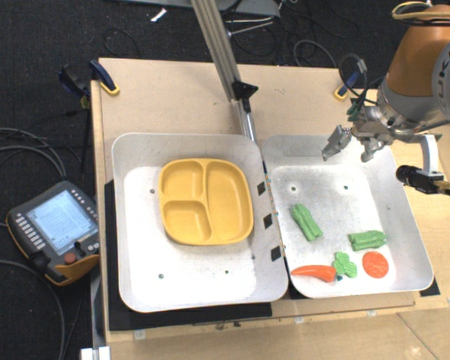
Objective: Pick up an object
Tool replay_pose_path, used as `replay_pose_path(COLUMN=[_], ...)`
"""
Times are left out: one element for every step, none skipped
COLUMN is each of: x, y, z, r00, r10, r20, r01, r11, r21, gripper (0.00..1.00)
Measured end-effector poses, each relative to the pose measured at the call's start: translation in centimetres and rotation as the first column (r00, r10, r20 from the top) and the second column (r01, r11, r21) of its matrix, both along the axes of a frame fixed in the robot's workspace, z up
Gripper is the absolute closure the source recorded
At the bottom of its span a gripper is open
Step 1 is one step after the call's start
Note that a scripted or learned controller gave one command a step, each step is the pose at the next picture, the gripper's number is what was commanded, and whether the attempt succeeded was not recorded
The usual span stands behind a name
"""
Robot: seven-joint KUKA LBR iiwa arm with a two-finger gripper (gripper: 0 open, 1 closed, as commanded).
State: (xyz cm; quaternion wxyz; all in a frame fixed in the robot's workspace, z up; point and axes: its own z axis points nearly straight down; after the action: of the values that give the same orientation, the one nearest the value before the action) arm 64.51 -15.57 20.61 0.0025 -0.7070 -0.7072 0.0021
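Note:
My gripper [352, 147] hangs open over the far edge of the right bin [337, 186], its two fingers spread apart with nothing between them. Toy food lies near the front of that bin: a green bean pod [307, 222], a green block [367, 240], a red-orange round slice [375, 265], a small green leafy piece [346, 265] and a red-orange chili pepper [314, 273]. All of these lie well in front of the gripper.
The left bin [135, 201] holds a yellow divided plate [206, 201]. A slanted metal pole [221, 43] rises behind the bins. A teach pendant [56, 231] lies on the floor at left. Clamps sit at the bench's back corners.

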Motion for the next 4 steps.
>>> replay_pose_path(x=[0.3,0.2,0.4,0.6], y=[-0.1,0.0,0.0,-0.4], z=[-6.4,-11.4,-10.0,-5.6], r00=[1.000,1.000,1.000,1.000], r10=[0.000,0.000,0.000,-0.001], r20=[0.001,0.002,0.009,0.012], r01=[0.000,0.000,0.000,0.001], r11=[1.000,1.000,1.000,1.000], r21=[0.000,0.000,-0.002,-0.002], gripper=[0.00,0.00,1.00,1.00])
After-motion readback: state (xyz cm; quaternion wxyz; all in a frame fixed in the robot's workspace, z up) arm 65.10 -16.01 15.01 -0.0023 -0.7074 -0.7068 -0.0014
